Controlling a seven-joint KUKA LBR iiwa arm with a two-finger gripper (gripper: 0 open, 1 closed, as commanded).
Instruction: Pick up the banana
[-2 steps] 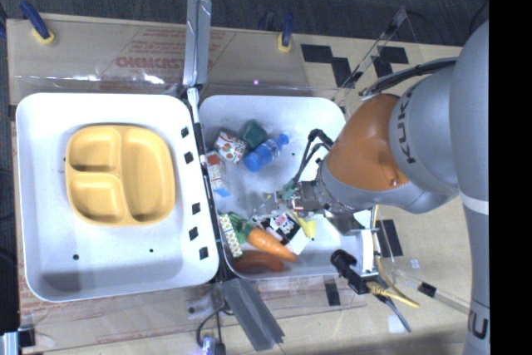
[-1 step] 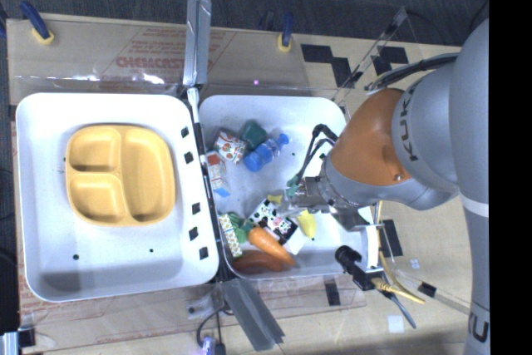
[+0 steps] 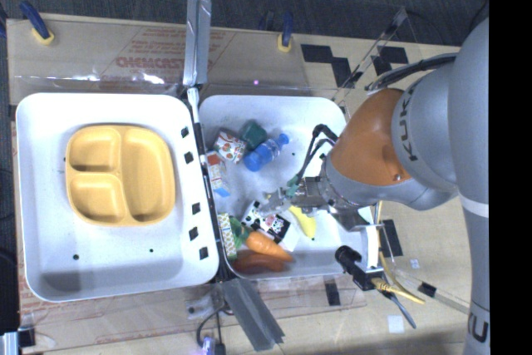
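Observation:
The banana [image 3: 302, 222] shows as a short yellow piece in the right bin [image 3: 249, 108], near its front right part, partly hidden under the arm's wrist. My gripper [image 3: 293, 194] hangs just above and slightly left of the banana, low inside the bin. The grey wrist and orange band cover most of it. Whether the gripper touches the banana cannot be made out.
Clutter lies close by in the right bin: an orange carrot [image 3: 268, 244], a black-and-white packet [image 3: 271, 221], a blue bottle [image 3: 263, 154], a green object [image 3: 252, 131] and a red-and-white can [image 3: 229, 147]. A yellow divided plate [image 3: 120, 173] rests in the left bin [image 3: 41, 262].

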